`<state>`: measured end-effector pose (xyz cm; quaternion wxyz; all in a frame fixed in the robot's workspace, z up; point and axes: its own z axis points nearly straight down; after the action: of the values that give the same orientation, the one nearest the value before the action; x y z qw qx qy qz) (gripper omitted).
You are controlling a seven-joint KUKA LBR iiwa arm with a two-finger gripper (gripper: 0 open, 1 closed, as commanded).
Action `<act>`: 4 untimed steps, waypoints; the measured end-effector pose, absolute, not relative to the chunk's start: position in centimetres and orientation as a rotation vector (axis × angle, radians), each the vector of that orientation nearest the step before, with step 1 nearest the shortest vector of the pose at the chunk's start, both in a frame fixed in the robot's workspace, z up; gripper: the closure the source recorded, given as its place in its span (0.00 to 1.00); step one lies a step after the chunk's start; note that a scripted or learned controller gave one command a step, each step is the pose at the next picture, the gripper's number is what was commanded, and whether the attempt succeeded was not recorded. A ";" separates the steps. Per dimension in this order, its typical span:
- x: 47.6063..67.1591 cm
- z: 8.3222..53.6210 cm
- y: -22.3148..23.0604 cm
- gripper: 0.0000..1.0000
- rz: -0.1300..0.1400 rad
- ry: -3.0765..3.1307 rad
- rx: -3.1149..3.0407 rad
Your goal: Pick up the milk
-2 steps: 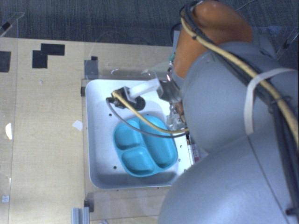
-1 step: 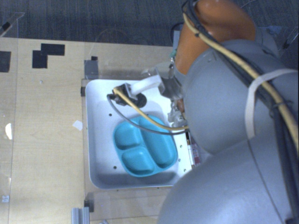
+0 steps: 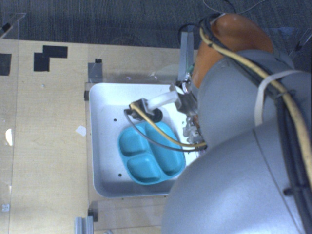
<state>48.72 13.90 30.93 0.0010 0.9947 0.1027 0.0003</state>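
One white bin (image 3: 105,130), one blue tray (image 3: 146,168) split into three compartments, one grey robot arm (image 3: 243,150), two black marks (image 3: 44,60) on the pale surface (image 3: 44,140).

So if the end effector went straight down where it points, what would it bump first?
Probably the blue tray in the white bin, right under the end effector. Depth is hard to judge here.

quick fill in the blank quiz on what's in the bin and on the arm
1. The divided tray in the bin is ____ in colour.
2. The tray has ____ compartments.
3. The bin holding it is ____ in colour.
4. The arm reaches in from the view's ____ side.
Missing words: blue; three; white; right.
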 end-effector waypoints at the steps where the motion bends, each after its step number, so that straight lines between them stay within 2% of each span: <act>1: 48.7 30.9 13.5 1.00 0.000 0.660 3.070; 2: 48.8 31.9 13.6 1.00 0.000 0.672 3.067; 3: 48.8 30.5 8.0 1.00 0.004 0.321 3.126; 4: 48.7 43.0 12.8 1.00 0.007 0.743 3.053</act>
<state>48.72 12.78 42.99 0.0000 0.9717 0.2364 0.0022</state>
